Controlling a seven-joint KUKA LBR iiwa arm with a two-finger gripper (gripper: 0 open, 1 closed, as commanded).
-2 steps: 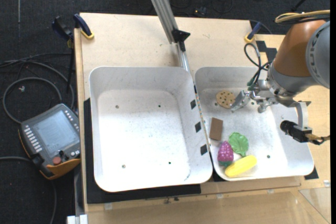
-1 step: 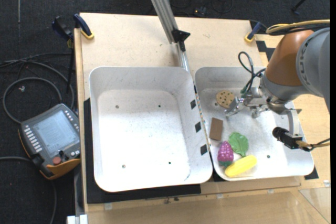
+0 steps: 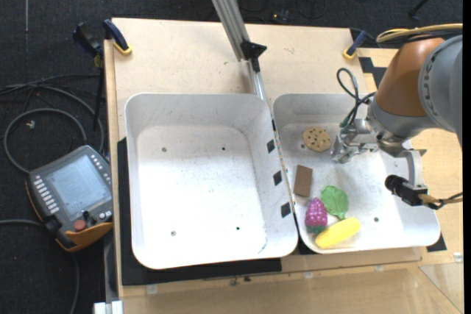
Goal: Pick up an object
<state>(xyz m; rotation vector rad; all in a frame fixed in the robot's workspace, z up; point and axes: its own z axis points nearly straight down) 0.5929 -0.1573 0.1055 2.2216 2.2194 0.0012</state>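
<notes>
While the tool [image 3: 344,152] hovers, grip unreadable | right bin [image 3: 412,232]: 1 cookie [image 3: 317,138], 1 brown block [image 3: 302,181], 1 grapes [image 3: 316,215], 1 leaf [image 3: 335,200], 1 corn [image 3: 338,232]

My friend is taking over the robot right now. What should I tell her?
Pincer: low in the right bin, beside the cookie; nothing visibly held, and whether it is open or shut is unclear.
Things: cookie at the back; brown block near the divider; purple grapes, green leaf and yellow corn bunched at the front.
Done: nothing lifted yet.
Left: grab one object and raise it; the cookie looks closest.
</notes>
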